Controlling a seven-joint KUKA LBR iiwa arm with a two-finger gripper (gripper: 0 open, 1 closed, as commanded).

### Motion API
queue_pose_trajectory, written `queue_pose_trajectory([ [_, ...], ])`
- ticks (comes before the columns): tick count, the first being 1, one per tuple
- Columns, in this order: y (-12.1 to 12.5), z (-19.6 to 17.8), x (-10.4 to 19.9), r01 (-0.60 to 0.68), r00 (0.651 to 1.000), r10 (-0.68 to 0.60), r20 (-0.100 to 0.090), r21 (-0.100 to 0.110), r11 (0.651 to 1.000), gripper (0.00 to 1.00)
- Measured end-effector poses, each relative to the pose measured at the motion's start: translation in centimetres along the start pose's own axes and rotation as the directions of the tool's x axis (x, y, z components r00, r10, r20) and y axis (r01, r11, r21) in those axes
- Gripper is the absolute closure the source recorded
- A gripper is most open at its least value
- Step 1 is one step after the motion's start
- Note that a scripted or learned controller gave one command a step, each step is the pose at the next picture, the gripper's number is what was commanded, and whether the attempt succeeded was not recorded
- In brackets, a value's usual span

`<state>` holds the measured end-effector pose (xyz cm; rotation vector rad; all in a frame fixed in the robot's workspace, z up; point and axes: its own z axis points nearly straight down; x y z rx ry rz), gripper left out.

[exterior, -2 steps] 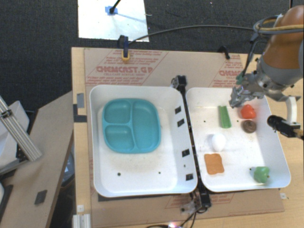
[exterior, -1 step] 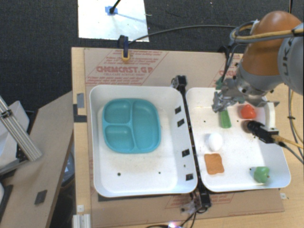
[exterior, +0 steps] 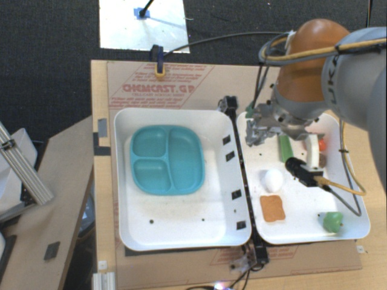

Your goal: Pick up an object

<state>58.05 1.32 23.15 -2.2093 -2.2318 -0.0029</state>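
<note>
My claw point(exterior: 259, 132) hangs over the top left corner of the right bin point(exterior: 299, 225); I cannot tell whether it is spread or pressed together. Just beside it lies a green stick point(exterior: 284, 148), likely light, stiff and smooth. I would pinch it across its narrow middle.

Two white bins: left bin point(exterior: 121, 180), right bin point(exterior: 357, 222). One teal divided plate point(exterior: 167, 160), three compartments, in the left bin. Right bin: one white egg-shaped thing point(exterior: 272, 178), one orange-brown square pad point(exterior: 273, 208), one round green thing point(exterior: 332, 222), one long green stick point(exterior: 285, 147), one white stick point(exterior: 312, 153). Possibly one small orange-red piece point(exterior: 322, 144) beside it, mostly hidden. Four small black tabs point(exterior: 236, 194) along the shared rim.
</note>
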Motion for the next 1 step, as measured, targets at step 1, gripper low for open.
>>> queue_pose_trajectory([
  [1, 0.31, 1.27, 5.17, 0.000, 1.000, 0.000, 0.000, 0.001, 1.000, 1.00],
])
